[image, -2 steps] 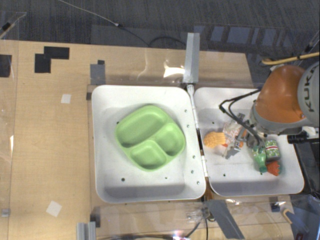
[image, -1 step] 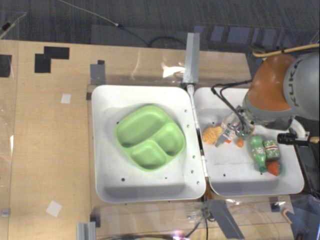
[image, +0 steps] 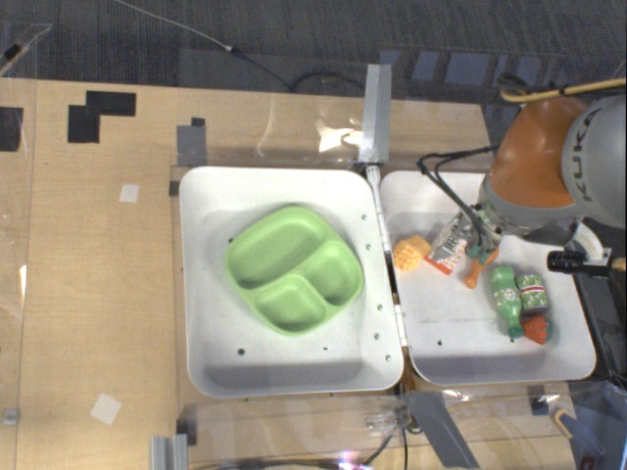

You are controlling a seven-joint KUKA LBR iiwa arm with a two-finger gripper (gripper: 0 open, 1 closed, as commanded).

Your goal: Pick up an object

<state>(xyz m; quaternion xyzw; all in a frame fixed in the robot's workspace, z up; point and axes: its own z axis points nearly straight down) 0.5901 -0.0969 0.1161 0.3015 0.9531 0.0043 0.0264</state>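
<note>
**Claw low over the right bin's clutter**

Claw (image: pixel 478 235) sits down in the right bin (image: pixel 431 355), among the small things at the bin's middle, with the grey arm (image: pixel 549 164) and its orange band rising behind it toward the right. Whether it is wide, narrow or gripping anything I cannot tell, because the wrist hides its tip from the camera.

Touching or just beside the claw lie a crinkled snack packet (image: pixel 449 251) with a red edge and a thin orange stick-like piece (image: pixel 474 270). A little further out, on the side away from the arm, is a bumpy orange toy (image: pixel 409 254). On the near side of the claw, toward the bin's front wall, a green bottle (image: pixel 506 302) lies on its side, with a small green-and-white can (image: pixel 532 293) and a red piece (image: pixel 537 331) against it.

To do the step well, I judge the claw should settle on a single item (the packet is closest) and straddle it squarely before closing, since the neighbours are crowded enough to be nudged or half-caught. A straight lift would then show whether the grip is real.

By count: two white bins on the surface, six small objects in the right one, and one green divided plate (image: pixel 294 268) with three compartments in the left bin (image: pixel 284 375), well apart from the claw.
</note>
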